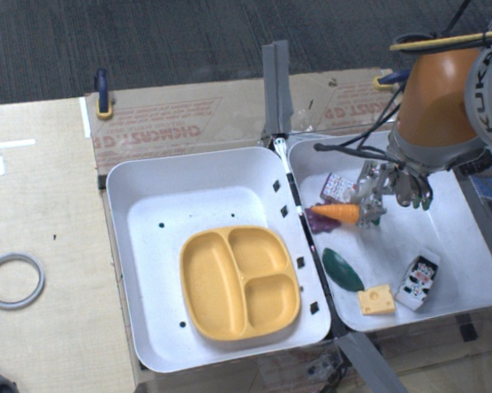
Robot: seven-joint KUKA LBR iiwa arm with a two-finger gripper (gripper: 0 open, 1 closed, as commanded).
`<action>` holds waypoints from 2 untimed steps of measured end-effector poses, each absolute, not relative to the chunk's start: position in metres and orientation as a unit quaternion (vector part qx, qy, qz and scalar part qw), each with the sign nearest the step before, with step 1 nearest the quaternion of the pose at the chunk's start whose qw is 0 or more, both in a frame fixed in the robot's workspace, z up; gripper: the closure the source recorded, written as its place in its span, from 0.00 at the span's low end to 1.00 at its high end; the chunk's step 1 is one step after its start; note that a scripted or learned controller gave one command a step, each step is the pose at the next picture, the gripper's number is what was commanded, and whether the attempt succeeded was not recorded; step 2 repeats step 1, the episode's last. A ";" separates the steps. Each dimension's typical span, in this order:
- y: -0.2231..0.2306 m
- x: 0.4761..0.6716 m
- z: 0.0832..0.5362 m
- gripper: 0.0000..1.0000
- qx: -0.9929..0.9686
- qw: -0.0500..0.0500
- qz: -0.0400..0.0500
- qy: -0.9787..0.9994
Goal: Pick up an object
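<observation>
With the jaws' state impossible to tell, the gripper (374,208) beside the carrot (337,214) should centre over it and close across its narrow width.

Both white bins (140,275) look like smooth, slightly glossy plastic. Left of the jaws, the yellow divided plate (239,281) has a matt plastic sheen. Just beside the gripper (373,205), which looks like dull metal, lies a smooth plastic-looking carrot (335,213). Below the jaws, the green leaf-shaped piece (340,268) looks soft and matt, the cheese wedge (376,301) matt, and the cow-patterned carton (417,282) glossy. The bench (60,347) looks like matt, pale wood.
</observation>
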State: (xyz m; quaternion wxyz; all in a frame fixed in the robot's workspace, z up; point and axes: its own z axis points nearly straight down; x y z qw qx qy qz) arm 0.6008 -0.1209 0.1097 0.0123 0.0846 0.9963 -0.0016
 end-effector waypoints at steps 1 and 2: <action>-0.040 0.653 0.193 1.00 0.182 0.002 0.000 0.983; -0.040 0.653 0.193 1.00 0.182 0.002 0.000 0.983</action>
